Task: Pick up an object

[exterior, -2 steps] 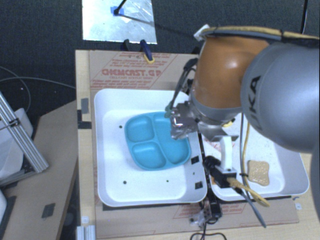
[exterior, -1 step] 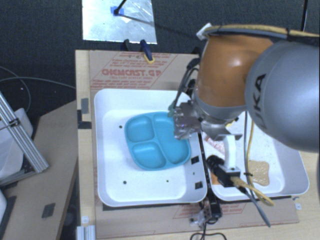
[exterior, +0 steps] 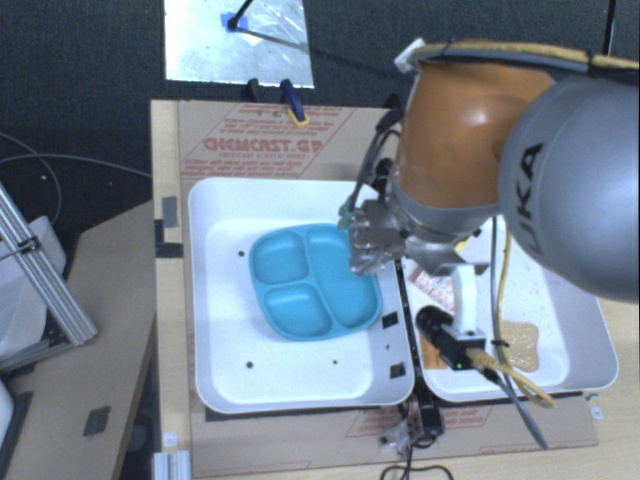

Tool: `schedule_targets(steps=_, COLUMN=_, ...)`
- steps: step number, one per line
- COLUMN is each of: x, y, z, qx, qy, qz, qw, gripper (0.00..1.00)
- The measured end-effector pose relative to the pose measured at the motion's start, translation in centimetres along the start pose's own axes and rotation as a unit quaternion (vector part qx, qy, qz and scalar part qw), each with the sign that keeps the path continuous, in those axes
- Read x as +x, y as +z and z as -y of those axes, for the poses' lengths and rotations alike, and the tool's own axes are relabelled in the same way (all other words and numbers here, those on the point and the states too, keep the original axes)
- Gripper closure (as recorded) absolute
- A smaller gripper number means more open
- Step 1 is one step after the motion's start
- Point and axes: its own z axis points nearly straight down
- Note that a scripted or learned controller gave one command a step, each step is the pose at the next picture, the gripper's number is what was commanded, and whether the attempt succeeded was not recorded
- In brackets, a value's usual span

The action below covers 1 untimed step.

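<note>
Clearly the blue tray (exterior: 312,293) lay in the left bin (exterior: 225,368), its right rim under the tool (exterior: 366,258); whether the tool gripped was impossible to tell. Pinching that thin rim squarely mattered most.

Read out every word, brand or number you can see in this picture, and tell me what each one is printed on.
"CHEMCAST GP": red print on the brown cardboard sheet behind the left bin.
Smaller red line beneath it on the cardboard sheet: too blurred to read.
"KA": black letters on the grey arm, the rest of the word out of sight.
Red print on the cardboard at the front edge: too small to read.
</note>
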Motion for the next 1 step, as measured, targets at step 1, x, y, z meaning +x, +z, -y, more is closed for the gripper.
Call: schedule_targets(steps=1, x=0.02, y=-1.03, z=-0.07, qx=-0.001, qy=-0.003, qz=0.0, qw=1.0, gripper=1.0)
